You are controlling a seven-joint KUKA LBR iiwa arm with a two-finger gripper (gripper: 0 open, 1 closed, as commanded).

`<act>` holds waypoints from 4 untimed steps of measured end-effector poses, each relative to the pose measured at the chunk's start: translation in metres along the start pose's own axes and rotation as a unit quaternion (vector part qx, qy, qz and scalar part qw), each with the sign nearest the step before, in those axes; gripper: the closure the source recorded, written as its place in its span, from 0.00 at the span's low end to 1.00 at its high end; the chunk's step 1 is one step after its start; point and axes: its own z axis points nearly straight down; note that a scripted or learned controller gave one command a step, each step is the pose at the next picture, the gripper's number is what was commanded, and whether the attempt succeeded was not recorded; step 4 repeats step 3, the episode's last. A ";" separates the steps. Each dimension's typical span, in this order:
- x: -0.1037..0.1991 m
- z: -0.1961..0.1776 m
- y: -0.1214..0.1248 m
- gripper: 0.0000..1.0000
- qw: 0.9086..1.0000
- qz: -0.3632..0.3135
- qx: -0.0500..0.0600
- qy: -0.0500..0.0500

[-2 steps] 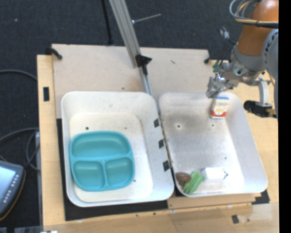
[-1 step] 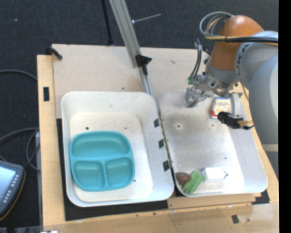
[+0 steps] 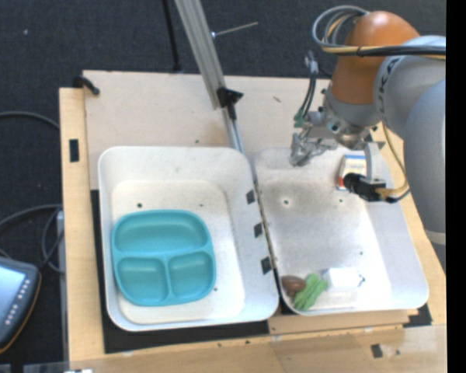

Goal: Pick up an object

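The hand (image 3: 301, 155) hovers at the right bin's (image 3: 388, 231) far edge; whether it is clenched, I cannot tell. The green toy (image 3: 313, 291) looks light and soft; grip mid-body.

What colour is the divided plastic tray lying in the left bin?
Turquoise blue; the three-compartment divided plastic tray shows best in the camera view.

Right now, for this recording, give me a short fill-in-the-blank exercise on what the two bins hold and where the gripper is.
1. The turquoise divided tray lies in the ____ bin.
2. The green object lies in the right bin, near the ____ edge.
3. The brown object sits directly ____ of the green object.
4. The gripper hangs over the right bin's ____ edge.

Missing words: left; near; left; far
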 end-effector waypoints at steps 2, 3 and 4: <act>0.125 -0.048 -0.084 1.00 1.000 -0.002 0.001 0.001; 0.166 -0.027 -0.121 1.00 1.000 0.000 0.003 0.000; 0.166 -0.027 -0.121 1.00 1.000 0.000 0.003 0.000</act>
